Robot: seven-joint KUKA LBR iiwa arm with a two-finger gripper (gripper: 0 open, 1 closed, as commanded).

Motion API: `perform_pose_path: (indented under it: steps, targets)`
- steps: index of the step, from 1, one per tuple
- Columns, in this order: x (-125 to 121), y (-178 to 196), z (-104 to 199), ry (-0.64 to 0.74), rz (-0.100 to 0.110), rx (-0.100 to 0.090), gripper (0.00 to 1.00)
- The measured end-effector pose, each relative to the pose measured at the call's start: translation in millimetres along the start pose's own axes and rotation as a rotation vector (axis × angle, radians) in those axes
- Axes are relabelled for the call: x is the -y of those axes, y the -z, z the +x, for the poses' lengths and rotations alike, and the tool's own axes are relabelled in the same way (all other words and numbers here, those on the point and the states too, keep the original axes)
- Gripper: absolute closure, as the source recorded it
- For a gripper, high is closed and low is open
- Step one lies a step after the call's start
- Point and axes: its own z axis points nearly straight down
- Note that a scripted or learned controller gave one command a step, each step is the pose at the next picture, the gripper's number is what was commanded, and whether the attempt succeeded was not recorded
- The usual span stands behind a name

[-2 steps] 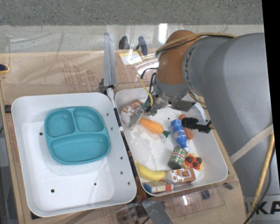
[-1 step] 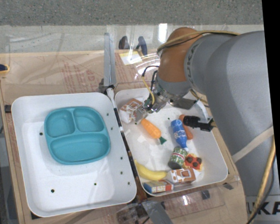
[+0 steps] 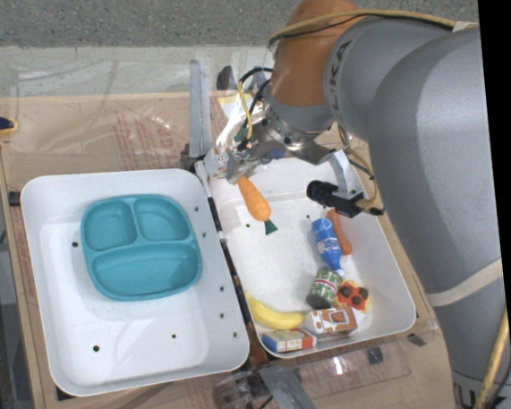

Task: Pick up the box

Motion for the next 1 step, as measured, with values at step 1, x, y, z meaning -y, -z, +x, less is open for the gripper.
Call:
perform_pose_path:
  steps: [1]
  targets:
    - [79.9,-2.3,44.9,-0.622,0.008,-0.002,1.0]
